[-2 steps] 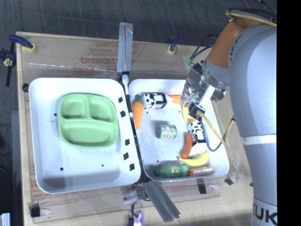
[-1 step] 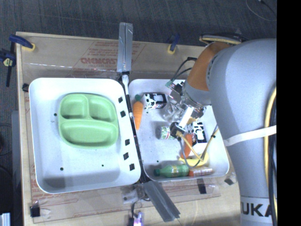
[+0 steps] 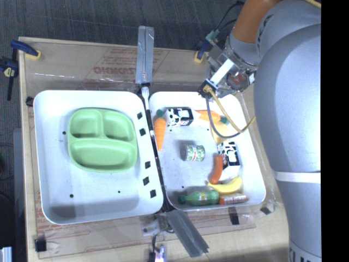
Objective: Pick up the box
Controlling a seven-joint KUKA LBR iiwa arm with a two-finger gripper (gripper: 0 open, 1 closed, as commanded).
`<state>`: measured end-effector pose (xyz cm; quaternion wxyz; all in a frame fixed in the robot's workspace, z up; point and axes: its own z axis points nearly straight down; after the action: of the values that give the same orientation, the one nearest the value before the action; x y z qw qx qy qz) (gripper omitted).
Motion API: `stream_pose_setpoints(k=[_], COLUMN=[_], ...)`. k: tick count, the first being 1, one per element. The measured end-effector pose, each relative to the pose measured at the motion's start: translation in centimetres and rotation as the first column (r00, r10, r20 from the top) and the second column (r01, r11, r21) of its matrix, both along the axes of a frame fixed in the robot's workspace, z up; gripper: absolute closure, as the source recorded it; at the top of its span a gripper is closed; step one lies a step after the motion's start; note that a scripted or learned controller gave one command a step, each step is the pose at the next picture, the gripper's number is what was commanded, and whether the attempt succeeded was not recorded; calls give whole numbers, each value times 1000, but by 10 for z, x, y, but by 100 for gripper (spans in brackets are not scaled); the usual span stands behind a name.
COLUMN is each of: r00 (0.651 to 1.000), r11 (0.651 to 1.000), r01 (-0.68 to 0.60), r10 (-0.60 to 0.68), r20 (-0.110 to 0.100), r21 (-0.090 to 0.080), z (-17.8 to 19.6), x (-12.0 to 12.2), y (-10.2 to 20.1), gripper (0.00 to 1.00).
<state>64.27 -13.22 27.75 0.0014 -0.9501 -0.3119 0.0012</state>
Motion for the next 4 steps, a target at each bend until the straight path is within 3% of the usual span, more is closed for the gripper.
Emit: stream_pose_setpoints(k=[1, 2, 3, 4], r00=[991, 991, 986, 992], r11=[991, 991, 986, 992], r01=[133, 134, 168, 128], r10=[-133, -134, -168, -128], r20=[-4, 1, -3, -5], r21=[0, 0, -1, 0], z=[-65, 64, -14, -87], x=[-29, -27, -31, -2], y=[72, 37, 19, 55], gripper=[100, 100, 100, 100])
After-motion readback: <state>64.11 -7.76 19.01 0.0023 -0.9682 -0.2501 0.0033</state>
